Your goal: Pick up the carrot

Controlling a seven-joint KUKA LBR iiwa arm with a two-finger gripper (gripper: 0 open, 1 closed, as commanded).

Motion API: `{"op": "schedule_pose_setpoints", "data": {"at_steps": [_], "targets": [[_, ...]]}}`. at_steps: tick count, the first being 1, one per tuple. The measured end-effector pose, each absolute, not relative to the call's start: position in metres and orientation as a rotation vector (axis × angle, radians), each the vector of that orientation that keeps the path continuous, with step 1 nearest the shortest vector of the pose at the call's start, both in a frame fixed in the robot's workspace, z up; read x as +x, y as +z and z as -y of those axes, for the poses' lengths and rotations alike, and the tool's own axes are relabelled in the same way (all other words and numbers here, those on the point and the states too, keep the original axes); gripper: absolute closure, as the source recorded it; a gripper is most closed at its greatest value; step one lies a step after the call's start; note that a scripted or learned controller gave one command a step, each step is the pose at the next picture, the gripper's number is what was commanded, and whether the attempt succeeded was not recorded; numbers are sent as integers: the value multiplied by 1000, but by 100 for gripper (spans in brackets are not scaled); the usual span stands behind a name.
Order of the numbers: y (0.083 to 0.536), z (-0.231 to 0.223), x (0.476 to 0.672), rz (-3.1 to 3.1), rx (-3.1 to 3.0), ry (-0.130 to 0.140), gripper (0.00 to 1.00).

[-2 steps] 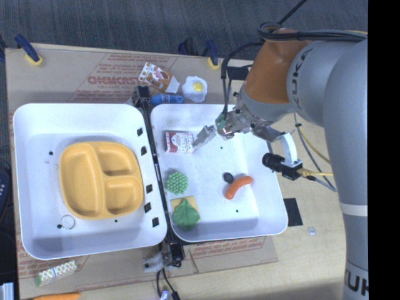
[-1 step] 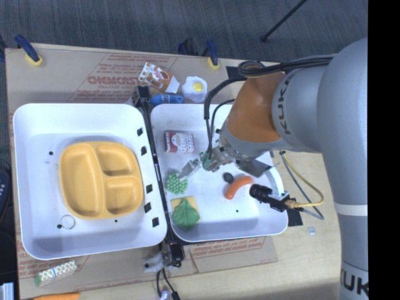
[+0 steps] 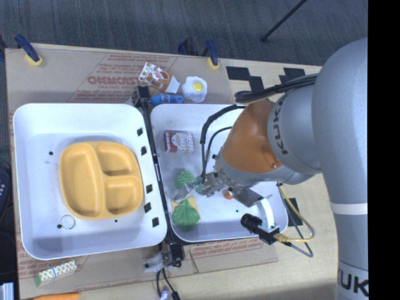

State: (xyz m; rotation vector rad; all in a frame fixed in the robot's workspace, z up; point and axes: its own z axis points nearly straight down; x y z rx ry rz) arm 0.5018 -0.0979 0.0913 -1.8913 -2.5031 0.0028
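We see the grey arm reaching in from the right over the right bin, its orange band above the wrist covering much of that bin's middle. The gripper sits low inside the right bin, near a small green broccoli-like piece; we cannot tell how it stands or whether it has anything in it, since the wrist hides it. A small orange bit shows just right of the gripper, under the wrist; it may be the carrot, but most of it is hidden and we cannot be sure. Also in the right bin lie a red and white packet toward the far side and a green leafy item near the front wall, with a pale yellow piece touching it. The left bin holds a yellow divided plate. On the counter beyond the bins lie a small carton and a white and yellow egg-like item.
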Motion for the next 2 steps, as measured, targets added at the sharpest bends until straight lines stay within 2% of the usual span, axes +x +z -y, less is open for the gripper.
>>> {"op": "schedule_pose_setpoints", "data": {"at_steps": [1,2], "targets": [[170,128,556,2586,-1783,1,0],[125,129,515,2263,-2171,4,0]]}}
